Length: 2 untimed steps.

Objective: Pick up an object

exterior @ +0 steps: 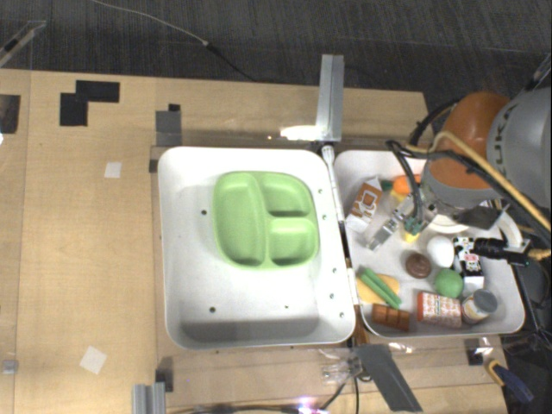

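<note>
Over the right bin (516,310), the pincer (390,228) is hanging low at the end of the arm (483,153), which is reaching in from the right. Whether its fingers are apart or together I cannot tell. A brown-and-white packet (366,202) is lying just left of it, and an orange piece (402,185) just above. Below, a dark round object (419,266), a white egg (441,251) and a green ball (448,283) are sitting close together. Nearer the front wall, a green stick (379,286), a chocolate bar (386,317) and a red can (440,309) are lying. Across the divider, a green tray (263,218) is resting in the left bin (185,300) on the counter (78,257).
</note>
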Tool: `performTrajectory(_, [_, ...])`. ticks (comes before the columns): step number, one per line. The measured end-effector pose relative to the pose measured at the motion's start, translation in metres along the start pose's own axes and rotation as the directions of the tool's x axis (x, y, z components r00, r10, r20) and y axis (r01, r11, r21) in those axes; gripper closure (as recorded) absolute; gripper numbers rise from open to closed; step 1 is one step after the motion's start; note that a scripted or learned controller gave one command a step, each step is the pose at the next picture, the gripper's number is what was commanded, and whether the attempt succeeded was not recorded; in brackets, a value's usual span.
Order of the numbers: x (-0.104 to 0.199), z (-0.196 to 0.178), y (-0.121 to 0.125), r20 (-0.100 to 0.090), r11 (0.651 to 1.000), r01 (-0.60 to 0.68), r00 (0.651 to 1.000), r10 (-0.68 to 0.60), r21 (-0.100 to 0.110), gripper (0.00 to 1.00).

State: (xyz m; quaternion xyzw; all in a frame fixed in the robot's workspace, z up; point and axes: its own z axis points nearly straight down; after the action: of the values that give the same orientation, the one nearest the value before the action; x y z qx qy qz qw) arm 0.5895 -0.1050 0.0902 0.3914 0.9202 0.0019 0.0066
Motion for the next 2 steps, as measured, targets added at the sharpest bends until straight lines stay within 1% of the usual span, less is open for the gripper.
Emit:
performTrajectory(1, [0.059, -0.003, -0.079, 0.006, 0.999, -0.037, 0.999, 0.037, -0.003, 0.00])
performTrajectory(2, [0.076, -0.003, -0.060, 0.012, 0.995, -0.103, 0.995, 0.103, -0.005, 0.00])
